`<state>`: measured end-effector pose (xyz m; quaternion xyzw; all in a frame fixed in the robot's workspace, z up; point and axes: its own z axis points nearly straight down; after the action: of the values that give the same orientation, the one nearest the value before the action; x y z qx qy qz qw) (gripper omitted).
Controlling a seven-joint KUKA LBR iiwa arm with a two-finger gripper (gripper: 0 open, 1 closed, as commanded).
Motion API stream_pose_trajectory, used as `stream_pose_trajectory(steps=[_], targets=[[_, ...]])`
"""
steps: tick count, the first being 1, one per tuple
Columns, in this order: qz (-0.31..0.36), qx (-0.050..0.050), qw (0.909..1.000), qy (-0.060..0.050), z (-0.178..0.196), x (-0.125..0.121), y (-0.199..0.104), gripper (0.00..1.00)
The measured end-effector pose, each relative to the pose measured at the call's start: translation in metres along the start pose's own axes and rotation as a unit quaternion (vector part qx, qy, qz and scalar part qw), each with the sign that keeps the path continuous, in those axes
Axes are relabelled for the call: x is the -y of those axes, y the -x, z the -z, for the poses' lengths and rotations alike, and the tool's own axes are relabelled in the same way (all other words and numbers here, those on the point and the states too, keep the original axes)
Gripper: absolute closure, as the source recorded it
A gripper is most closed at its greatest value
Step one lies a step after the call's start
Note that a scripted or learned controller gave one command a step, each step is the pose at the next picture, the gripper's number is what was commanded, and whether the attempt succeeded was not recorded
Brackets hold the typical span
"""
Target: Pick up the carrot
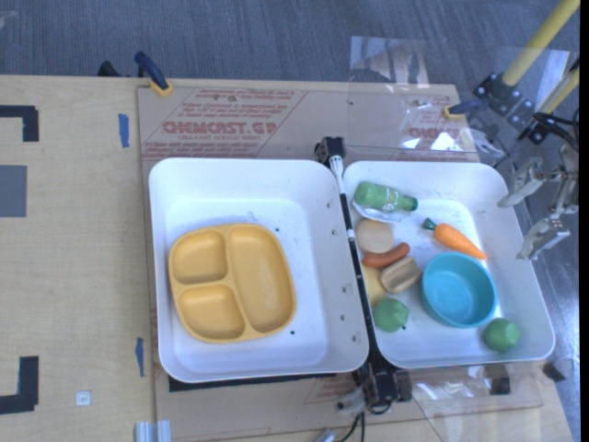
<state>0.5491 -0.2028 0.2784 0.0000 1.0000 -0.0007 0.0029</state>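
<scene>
At the near edge of the right bin (pixel 543 339) lies a green ball-shaped fruit (pixel 501 334), and a second green one (pixel 390 315) sits by the divider between the bins. Just beyond them stands a blue bowl (pixel 458 289), with a hot dog in a bun (pixel 400 273) and a red sausage (pixel 385 255) to its left. Farther back is a round tan piece (pixel 375 236) (its kind is hard to tell). The carrot (pixel 455 238) lies on the bin floor just past the bowl's far rim, orange tip pointing right and toward the near side, green stub away. A green bottle (pixel 385 196) lies on its side at the far end. The left bin (pixel 184 339) holds a yellow divided tray (pixel 232 282). The claw (pixel 538 212) hangs over the right bin's right rim, well clear of the carrot; its pale parts blur together against the worktop (pixel 74 247) clutter, so whether it is spread or closed cannot be told. The arm itself is cut off by the right edge.
</scene>
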Motion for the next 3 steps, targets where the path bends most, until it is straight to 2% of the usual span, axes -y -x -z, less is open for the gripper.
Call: stream_pose_trajectory(steps=[1, 2, 3], targets=[[-0.003, -0.006, 1.0, 0.002, -0.109, 0.02, 0.009, 0.0], [-0.01, 0.003, 0.9999, -0.001, -0.18, 0.002, 0.036, 0.0], [-0.065, 0.003, 0.9979, 0.0, -0.189, -0.034, 0.101, 0.0]])
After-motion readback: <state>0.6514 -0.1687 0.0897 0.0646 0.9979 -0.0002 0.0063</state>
